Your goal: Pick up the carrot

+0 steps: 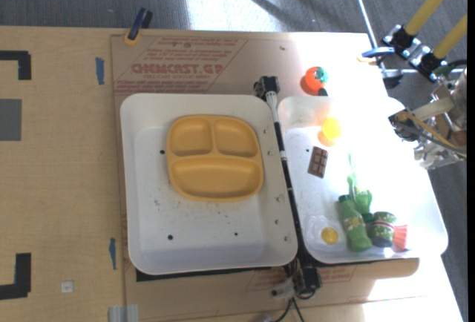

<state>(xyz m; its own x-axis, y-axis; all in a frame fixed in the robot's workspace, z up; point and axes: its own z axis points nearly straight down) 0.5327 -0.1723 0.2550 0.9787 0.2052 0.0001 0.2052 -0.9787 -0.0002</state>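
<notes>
While the gripper (438,136) sits at the right bin's (415,187) far-right edge, finger state unclear, the carrot (400,236), prob. the orange piece, lies nearer, in the near-right corner.

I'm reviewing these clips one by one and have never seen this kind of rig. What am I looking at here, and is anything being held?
One camera fixed above a bench looks down at a slant. Two shallow white bins sit side by side. The left bin holds a yellow divided plate. The right bin, washed out by bright light, holds small toy foods: a brown chocolate bar, a yellow piece, a green bottle, a flat yellow disc and, at the bottom corner, an orange piece that may be the carrot. An orange-red toy sits on the bench outside the bins. The metal parts at the right edge seem to belong to the robot arm, which reaches in from that side; nothing looks held.
</notes>
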